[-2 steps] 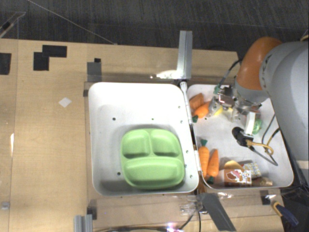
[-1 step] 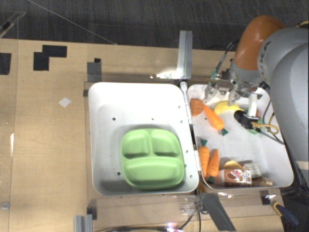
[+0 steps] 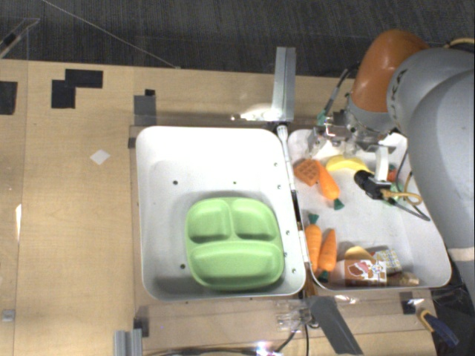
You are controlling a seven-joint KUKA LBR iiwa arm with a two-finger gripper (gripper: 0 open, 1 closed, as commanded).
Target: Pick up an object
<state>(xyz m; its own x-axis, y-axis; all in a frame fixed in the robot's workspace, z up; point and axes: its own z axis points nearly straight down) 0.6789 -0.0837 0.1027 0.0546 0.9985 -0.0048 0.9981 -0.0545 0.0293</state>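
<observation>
Here the gripper (image 3: pixel 335 133) hangs low over the far end of the right bin (image 3: pixel 430 262); whether it is clenched or released cannot be told. A banana (image 3: pixel 341 165) lies just beneath it, carrots (image 3: pixel 320 245) nearer. A green tray (image 3: pixel 234 242) sits in the left bin (image 3: pixel 159 199).

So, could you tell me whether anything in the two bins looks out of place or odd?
Nothing looks spilled or broken. The green tray lies flat in the left bin. In the right bin, the carrots, banana and a bottle lying on its side are scattered loosely, as expected for picking.
</observation>
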